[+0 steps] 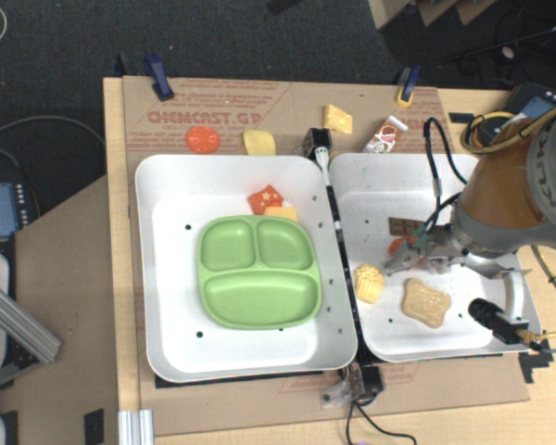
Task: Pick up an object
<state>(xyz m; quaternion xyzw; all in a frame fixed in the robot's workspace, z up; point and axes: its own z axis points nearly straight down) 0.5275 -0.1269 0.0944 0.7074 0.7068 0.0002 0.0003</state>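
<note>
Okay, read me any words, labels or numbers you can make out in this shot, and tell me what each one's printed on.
"CHEMCAST" followed by something like "G.P", in red: on the brown board behind the bins.
Smaller red print above and below it: too blurred to read.
Red and white packet behind the right bin: markings too small to read.

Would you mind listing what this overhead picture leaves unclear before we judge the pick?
- End effector, camera view: the wrist and cables cover it, so its grip is unreadable.
- Red item in the right bin: partly behind the end effector, too small to identify.
- Brown piece: partly covered by the cable.
- Arm: cut off by the right edge.
</note>
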